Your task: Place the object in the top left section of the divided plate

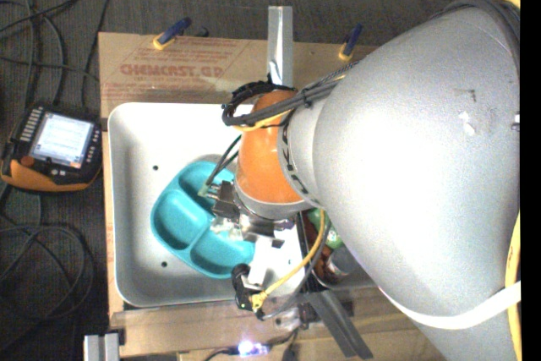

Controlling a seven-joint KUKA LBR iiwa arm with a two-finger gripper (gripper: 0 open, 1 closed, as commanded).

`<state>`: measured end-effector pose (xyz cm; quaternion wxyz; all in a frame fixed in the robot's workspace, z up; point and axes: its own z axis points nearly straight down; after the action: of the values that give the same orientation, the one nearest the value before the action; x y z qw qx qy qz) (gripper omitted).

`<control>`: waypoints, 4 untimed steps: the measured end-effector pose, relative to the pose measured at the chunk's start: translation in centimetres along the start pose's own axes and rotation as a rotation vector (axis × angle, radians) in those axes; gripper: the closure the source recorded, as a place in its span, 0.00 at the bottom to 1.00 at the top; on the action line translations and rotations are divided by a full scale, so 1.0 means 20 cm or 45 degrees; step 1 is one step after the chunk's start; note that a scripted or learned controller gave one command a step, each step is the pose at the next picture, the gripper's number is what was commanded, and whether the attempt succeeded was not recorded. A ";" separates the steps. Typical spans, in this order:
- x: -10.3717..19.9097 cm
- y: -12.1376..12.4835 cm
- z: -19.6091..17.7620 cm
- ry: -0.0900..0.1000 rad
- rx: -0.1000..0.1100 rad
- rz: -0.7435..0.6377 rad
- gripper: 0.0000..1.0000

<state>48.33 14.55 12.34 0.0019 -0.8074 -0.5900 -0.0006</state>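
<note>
Divided plate (182,220), teal, sits in left white bin (135,182). Arm's orange band (262,161) hangs over its right edge. Jaws (232,220) hidden beneath wrist; opening cannot be told.

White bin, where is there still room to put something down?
Bare floor lies left of the teal divided plate, along the white bin's left wall, and above the plate toward the far rim. The right side is crowded by the arm.

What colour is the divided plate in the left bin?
Teal, or turquoise blue. The plate shows best in the camera view, partly under the arm.
</note>
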 end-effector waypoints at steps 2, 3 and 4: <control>0.13 -0.05 -0.44 -0.012 0.002 -0.080 1.00; -0.21 0.07 -0.58 -0.010 -0.001 0.103 1.00; 0.07 -0.03 -0.34 -0.011 0.004 -0.087 1.00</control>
<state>48.23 15.99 19.23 0.0008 -0.7868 -0.6172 0.0038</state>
